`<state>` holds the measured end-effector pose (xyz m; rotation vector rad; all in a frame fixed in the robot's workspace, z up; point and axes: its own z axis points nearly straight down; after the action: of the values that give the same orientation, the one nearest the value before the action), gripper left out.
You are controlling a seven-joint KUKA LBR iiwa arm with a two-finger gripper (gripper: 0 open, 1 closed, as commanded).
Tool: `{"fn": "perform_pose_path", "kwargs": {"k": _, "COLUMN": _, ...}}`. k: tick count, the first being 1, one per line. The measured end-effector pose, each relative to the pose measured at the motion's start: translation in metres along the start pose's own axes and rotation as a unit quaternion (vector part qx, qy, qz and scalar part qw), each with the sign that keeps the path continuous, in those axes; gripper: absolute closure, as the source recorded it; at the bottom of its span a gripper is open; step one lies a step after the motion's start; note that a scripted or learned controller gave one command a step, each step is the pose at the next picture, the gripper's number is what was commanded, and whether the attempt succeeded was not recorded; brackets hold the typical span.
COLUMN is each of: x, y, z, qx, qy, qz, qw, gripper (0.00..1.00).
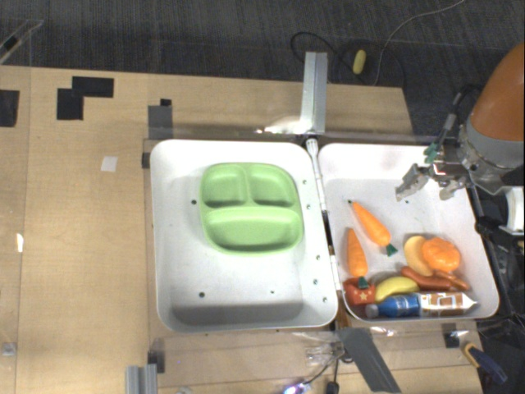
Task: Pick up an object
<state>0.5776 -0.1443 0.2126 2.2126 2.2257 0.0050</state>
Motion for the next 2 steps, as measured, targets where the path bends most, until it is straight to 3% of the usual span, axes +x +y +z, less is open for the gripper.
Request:
{"fn": "perform_pose_path", "kwargs": {"k": 1, "x": 0.0, "y": 0.0, "z": 0.0, "qx": 0.0, "qy": 0.0, "qz": 0.0, "qw": 1.0, "gripper": 0.0}}
{"fn": "perform_pose_path", "kwargs": {"k": 2, "x": 0.023, "y": 0.028, "z": 0.083, "qx": 0.001, "qy": 0.0, "qz": 0.011, "qw": 0.9999, "gripper": 0.0}}
